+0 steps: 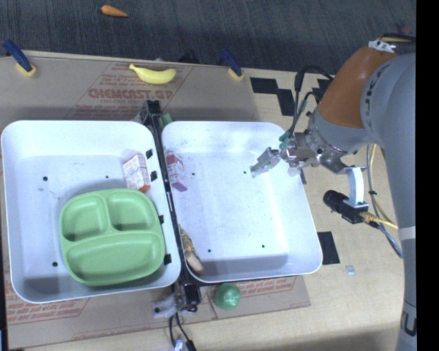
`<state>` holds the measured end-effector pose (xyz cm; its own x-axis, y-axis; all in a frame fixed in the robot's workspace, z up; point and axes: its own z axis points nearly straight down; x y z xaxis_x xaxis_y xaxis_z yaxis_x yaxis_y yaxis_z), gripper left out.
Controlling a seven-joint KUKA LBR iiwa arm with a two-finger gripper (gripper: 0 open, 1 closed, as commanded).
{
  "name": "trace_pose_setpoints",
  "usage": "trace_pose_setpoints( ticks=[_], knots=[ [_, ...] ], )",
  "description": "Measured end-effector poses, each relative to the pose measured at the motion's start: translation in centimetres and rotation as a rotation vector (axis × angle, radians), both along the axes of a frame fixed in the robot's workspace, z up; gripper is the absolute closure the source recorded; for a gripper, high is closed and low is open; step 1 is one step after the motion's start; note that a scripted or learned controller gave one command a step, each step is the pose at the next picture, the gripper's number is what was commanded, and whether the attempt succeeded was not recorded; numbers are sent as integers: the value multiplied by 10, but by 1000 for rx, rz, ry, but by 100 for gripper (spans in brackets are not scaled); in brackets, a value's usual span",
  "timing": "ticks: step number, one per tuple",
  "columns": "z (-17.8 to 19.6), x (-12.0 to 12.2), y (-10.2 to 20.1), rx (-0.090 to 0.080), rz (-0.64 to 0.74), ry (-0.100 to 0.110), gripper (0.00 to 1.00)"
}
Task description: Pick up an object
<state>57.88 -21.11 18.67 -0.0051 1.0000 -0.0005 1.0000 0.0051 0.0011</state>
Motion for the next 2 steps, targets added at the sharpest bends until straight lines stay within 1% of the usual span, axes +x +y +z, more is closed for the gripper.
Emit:
trace_pose_setpoints(
  ticks=[1, 2],
  knots=[
    [-96, 54, 26, 1, 1, 3, 0],
    [-84, 55, 26, -1, 7, 0, 100]
  ],
)
